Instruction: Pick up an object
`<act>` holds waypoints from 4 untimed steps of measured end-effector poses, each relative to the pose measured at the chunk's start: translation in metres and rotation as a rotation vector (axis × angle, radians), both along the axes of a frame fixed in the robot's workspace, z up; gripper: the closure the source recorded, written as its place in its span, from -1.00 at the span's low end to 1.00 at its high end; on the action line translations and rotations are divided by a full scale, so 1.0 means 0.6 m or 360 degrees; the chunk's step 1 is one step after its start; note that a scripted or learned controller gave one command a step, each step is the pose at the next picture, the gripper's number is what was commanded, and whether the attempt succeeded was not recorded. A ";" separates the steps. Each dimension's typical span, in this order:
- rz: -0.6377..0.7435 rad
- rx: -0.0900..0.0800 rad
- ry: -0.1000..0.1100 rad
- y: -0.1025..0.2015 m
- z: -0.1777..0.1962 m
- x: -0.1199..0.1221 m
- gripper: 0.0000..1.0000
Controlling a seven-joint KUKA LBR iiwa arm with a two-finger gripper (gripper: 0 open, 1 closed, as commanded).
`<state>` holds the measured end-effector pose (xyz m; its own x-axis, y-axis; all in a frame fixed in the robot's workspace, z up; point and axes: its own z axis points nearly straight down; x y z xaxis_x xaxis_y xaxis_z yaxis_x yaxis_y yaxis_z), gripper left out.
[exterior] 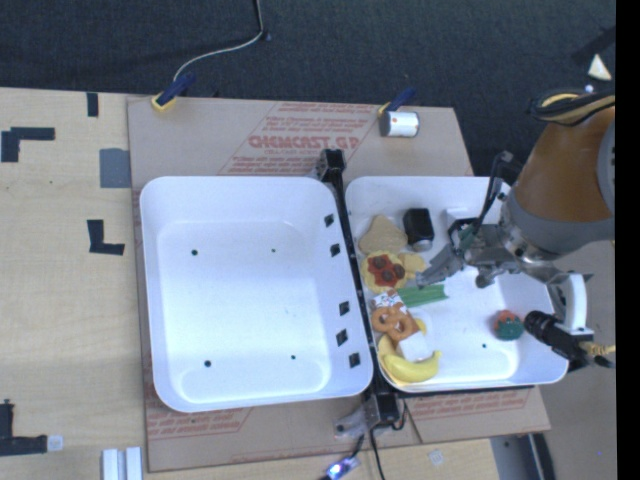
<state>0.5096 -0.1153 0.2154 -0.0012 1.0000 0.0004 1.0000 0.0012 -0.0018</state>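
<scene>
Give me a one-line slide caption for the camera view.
KUKA arm's gripper reaches into the right bin toward a cluster of small objects along its left wall.

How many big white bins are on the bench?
2. The left bin sits on the cardboard sheet, and the right bin sits right beside it, touching along the middle. The right one holds a pile of small toys, with a banana at its front.
</scene>
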 end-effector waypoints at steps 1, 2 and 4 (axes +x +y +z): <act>0.0001 0.0001 0.0002 -0.006 -0.217 0.091 -1.00; 0.0002 0.0005 0.0001 -0.004 -0.189 0.090 1.00; -0.0009 -0.0016 -0.0033 0.017 -0.172 -0.009 1.00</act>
